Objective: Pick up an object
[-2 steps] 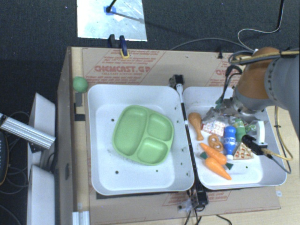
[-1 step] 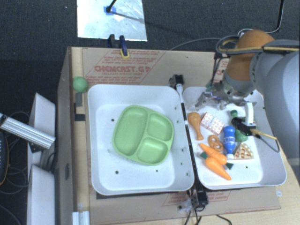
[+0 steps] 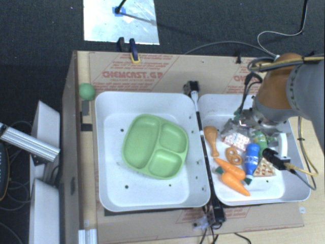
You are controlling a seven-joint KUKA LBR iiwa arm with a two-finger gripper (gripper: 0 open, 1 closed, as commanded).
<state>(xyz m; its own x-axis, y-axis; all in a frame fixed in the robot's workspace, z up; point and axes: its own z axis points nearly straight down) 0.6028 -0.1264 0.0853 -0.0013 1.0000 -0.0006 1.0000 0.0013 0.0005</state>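
Green, the divided plate [image 3: 155, 146] lies mid-left bin [image 3: 109, 136]. In the right bin [image 3: 223, 196], a drumstick [image 3: 210, 139] hugs the left wall, carrots [image 3: 232, 177] the near edge, a blue bottle [image 3: 251, 157] centre. The tool [image 3: 247, 120] hovers near the far edge; its state I cannot tell. Best descend straight over an isolated item.

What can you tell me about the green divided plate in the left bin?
The green divided plate is pale green and looks like matte plastic, with rounded corners and three compartments: one large, two smaller. It lies flat and face up, turned at a slant, near the middle of the left bin. It touches the bin floor alone, and its compartments hold nothing.
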